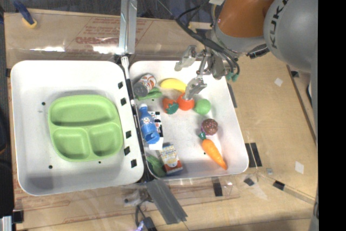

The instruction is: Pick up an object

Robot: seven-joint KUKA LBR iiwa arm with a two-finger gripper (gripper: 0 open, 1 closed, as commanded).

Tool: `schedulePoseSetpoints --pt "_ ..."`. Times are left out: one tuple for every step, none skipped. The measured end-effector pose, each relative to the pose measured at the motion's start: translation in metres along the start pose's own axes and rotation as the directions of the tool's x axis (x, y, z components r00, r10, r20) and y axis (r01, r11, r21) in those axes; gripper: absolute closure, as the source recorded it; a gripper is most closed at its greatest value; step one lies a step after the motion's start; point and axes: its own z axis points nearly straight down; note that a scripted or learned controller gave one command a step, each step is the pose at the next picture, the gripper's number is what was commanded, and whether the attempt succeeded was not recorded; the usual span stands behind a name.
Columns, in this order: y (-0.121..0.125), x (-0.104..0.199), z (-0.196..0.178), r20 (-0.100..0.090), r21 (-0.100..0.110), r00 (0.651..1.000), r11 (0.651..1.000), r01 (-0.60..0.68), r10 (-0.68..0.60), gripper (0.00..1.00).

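Honestly, this looks like a messy grab. The gripper (195, 74) hangs over the upper part of the right bin (238, 140), fingers spread open with nothing between them, tips just above the tomato (185, 104). The banana (173, 84) and lime (203, 106) sit right beside it, all crowded mid-frame. My worry: a finger lands on a neighbour and shoves the pile, or the round tomato squirts out as the fingers close. The carrot (214, 153) lower right has more room.
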Motion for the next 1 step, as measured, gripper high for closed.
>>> schedulePoseSetpoints --pt "0.0038 0.0096 0.1308 0.01 0.002 0.988 0.988 0.156 -0.156 0.0"
